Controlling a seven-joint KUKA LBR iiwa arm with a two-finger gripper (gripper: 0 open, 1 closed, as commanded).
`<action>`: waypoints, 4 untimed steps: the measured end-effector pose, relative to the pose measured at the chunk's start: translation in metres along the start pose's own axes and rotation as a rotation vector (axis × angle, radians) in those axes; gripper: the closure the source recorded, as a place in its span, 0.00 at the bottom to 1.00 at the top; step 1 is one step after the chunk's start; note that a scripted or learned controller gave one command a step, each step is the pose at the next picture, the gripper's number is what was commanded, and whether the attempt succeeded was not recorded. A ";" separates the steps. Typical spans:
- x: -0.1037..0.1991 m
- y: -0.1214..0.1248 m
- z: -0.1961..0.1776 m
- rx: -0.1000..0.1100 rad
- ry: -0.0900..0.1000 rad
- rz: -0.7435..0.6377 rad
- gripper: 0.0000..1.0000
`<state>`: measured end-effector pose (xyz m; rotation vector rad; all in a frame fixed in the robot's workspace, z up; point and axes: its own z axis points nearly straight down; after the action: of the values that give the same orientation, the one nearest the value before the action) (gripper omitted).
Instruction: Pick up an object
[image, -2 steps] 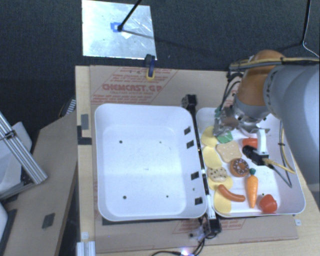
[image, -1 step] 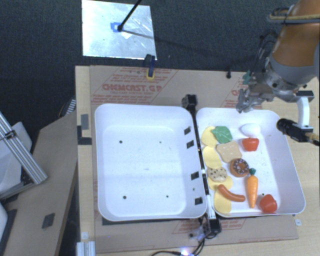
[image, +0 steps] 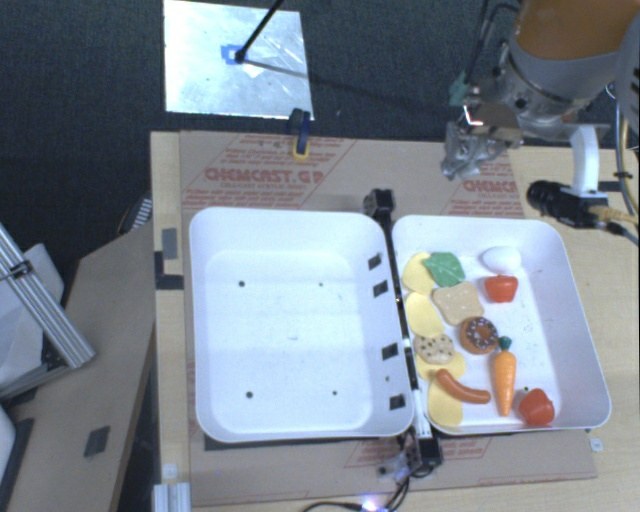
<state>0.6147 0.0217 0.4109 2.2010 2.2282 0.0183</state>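
A robot test lab, set up for picking trials.

A pale wooden worktop (image: 120, 300) carries a printed cardboard sheet (image: 270, 165), and on it two shallow white bins sit side by side, the left bin (image: 290, 230) and the right bin (image: 570, 300), joined by black clips (image: 380, 290). The right one holds plastic toy food, among them a carrot (image: 503, 378), a doughnut (image: 479, 335) and a sausage (image: 463, 388). A grey and orange robot arm (image: 560, 40) with trailing cables (image: 485, 40) hangs above the worktop. An aluminium frame rail (image: 40, 310) stands at the left, over dark carpet (image: 70, 90).
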 end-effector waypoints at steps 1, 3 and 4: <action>0.065 -0.004 -0.072 0.004 0.002 0.001 1.00; 0.072 0.016 -0.123 0.012 -0.003 0.015 1.00; 0.099 0.003 -0.124 0.013 -0.001 0.006 1.00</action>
<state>0.6143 0.1206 0.5352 2.2144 2.2276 0.0028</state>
